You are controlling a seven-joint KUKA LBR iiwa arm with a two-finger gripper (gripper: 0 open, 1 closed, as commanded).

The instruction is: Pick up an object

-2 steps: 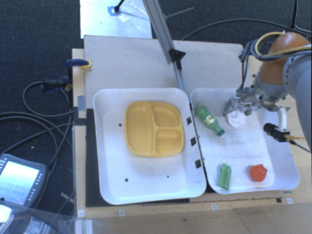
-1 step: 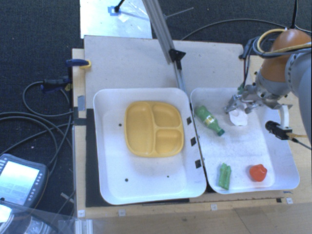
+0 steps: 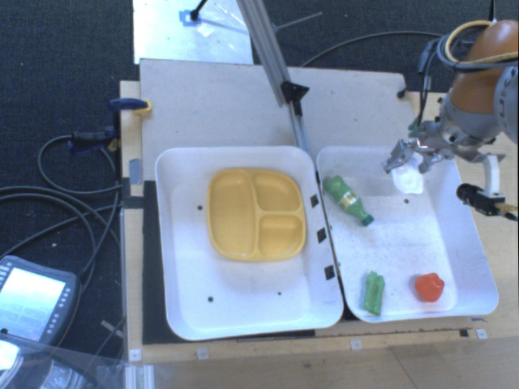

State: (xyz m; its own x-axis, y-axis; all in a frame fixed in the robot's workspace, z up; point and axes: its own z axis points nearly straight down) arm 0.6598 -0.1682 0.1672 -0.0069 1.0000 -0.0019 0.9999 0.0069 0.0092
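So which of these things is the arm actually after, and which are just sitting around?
Part of the job:
- gripper, over the right bin
- white crumpled object just below it
- green bottle
- green block
- red object

Just lying about:
- yellow divided plate in the left bin
- cables and handheld screen off the bench

My grey arm with its orange band (image 3: 486,63) is cut off by the right edge. My two-finger gripper (image 3: 412,156) covers the top of a small white crumpled object (image 3: 409,181), whose kind is indistinct; my finger spacing is unclear.
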